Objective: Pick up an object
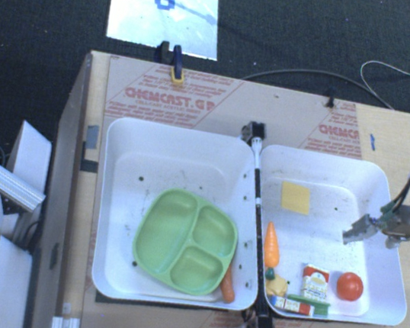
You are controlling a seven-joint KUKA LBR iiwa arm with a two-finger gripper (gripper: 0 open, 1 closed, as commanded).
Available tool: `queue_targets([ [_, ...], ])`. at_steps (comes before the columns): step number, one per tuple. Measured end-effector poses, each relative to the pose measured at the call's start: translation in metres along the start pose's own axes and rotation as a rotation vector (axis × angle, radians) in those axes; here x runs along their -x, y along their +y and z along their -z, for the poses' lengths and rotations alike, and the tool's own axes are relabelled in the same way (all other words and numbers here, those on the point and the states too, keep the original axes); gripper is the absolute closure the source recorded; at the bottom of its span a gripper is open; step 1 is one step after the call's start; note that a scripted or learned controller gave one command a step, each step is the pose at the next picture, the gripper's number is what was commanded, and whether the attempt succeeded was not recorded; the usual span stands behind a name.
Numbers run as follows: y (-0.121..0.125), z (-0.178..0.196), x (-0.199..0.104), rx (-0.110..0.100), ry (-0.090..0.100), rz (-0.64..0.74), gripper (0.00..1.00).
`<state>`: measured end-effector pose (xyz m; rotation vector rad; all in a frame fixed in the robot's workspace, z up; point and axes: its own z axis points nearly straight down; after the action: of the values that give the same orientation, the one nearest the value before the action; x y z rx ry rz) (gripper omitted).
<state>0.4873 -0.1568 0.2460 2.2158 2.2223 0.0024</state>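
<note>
the gripper [358, 231] hangs over the right side of the right bin [346, 171], reaching in from the right. one grey finger [356, 230] shows, pointing left and down toward the bin floor; how far the pincer is parted cannot be told from this slant, and nothing is seen in it.

the red tomato [350, 286] lies on the bin floor near the gripper, just toward the near side of it and apart from it. left of the tomato sits a small red and white carton [315, 282], with a mixed clutter of small items at the near left corner. an orange carrot [272, 244] lies along the left wall, and a yellow square [296, 198] rests farther back, left of the gripper.

in the left bin [139, 141] a green divided tray [186, 240] lies with a second carrot [227, 286] at its near right edge.
</note>
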Motion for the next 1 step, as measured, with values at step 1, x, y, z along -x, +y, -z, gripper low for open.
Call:
queue_targets([
  [1,-0.0024,-0.1538,-0.0171,-0.006,0.002,-0.002,0.00],
])
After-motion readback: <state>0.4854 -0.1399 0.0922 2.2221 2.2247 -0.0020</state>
